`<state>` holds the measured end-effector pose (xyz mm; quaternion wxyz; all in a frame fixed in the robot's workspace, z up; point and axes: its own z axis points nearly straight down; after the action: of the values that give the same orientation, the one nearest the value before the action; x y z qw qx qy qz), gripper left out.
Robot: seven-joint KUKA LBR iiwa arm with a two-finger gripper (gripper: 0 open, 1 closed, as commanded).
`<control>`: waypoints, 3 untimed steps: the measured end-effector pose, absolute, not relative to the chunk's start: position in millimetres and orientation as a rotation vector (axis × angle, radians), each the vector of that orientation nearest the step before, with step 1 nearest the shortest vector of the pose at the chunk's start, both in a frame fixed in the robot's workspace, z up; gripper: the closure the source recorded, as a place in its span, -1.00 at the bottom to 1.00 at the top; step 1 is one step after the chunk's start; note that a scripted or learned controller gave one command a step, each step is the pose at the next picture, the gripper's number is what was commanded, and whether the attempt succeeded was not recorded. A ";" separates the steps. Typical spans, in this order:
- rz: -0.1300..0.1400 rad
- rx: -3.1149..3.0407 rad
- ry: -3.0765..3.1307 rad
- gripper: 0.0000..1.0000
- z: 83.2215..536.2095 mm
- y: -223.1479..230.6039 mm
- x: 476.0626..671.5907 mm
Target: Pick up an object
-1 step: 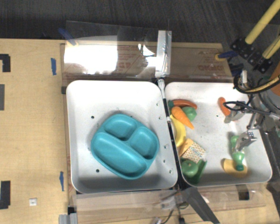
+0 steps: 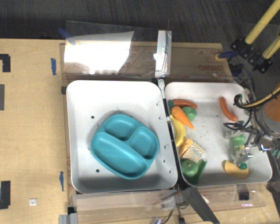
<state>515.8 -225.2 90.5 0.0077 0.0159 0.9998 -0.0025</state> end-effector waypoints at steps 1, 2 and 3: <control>-0.007 -0.239 3.120 -1.00 89.0 -219.7 540.8; -0.001 -0.234 3.120 -1.00 88.4 -177.5 604.9; -0.006 -0.360 3.111 -1.00 89.0 -195.7 544.9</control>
<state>544.9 -195.7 89.0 0.0050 -0.1148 0.9934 -0.0019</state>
